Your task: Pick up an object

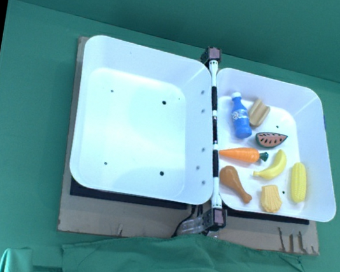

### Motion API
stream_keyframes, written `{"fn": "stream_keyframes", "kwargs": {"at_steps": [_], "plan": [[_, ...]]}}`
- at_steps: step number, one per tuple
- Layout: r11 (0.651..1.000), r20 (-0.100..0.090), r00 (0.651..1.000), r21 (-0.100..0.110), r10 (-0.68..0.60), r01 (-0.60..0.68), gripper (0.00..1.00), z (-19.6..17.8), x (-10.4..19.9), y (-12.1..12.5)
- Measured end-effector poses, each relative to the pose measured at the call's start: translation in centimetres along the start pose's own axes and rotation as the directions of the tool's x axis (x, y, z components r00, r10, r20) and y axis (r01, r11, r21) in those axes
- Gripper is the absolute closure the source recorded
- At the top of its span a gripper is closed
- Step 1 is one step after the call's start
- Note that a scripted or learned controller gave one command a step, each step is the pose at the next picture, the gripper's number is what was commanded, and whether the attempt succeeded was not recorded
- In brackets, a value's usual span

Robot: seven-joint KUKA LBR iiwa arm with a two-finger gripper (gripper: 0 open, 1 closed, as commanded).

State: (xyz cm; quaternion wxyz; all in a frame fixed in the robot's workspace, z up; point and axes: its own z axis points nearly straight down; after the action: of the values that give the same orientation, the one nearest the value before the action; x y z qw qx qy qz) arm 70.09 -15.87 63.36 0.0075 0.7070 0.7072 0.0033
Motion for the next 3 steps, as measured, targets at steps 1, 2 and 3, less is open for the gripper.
{"fn": "stream_keyframes", "kwargs": {"at_steps": [1,2,3], "plan": [[1.000,0.003,1.000,-0.001,0.007,-0.007,1.00,-1.5,-0.1,-0.4],[1.000,0.003,1.000,0.000,0.006,-0.006,0.00,-1.4,-0.1,-0.4],[1.000,-0.003,1.000,0.012,0.006,-0.006,0.00,0.2,-2.9,-0.3]]}}
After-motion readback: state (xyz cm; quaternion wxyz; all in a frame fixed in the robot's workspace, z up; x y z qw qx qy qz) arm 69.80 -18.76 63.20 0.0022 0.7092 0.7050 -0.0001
